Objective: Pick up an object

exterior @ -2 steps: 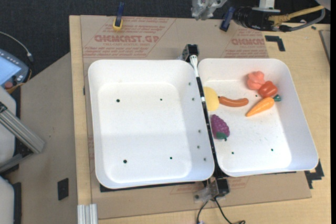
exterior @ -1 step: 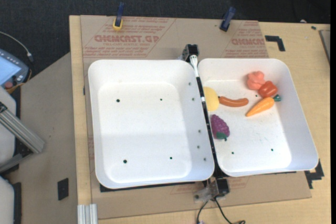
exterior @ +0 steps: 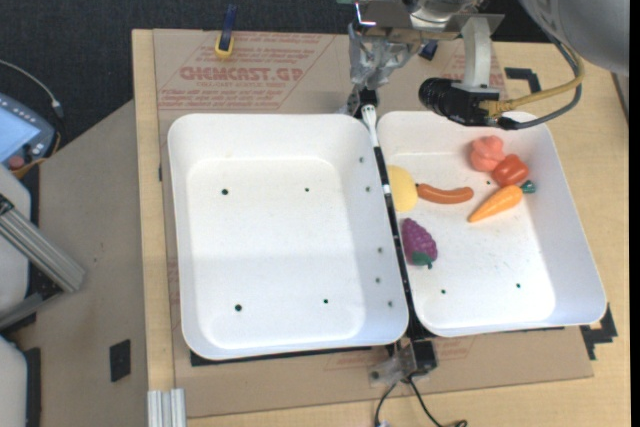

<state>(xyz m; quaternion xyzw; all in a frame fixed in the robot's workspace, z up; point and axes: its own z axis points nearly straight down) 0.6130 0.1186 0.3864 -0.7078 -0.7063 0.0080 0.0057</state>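
Note:
My gripper (exterior: 368, 85) hangs above the far end of the divide between the two bins, over the back corner of the right bin (exterior: 575, 250). Nothing shows in it. The right bin holds several toy foods. A yellow piece (exterior: 400, 187) lies against the left wall, with an orange sausage (exterior: 443, 194) beside it. A pink piece (exterior: 487, 151), a red pepper (exterior: 509, 170) and a carrot (exterior: 496, 203) are grouped at the back right. Purple grapes (exterior: 418, 241) lie near the left wall, closer to the front.
The left bin (exterior: 182, 215) sits beside the right one on a cardboard sheet (exterior: 250, 65). A blue and yellow clip (exterior: 226, 35) stands at the sheet's back edge. A black cable and camera unit (exterior: 455, 100) hang over the right bin's back rim.

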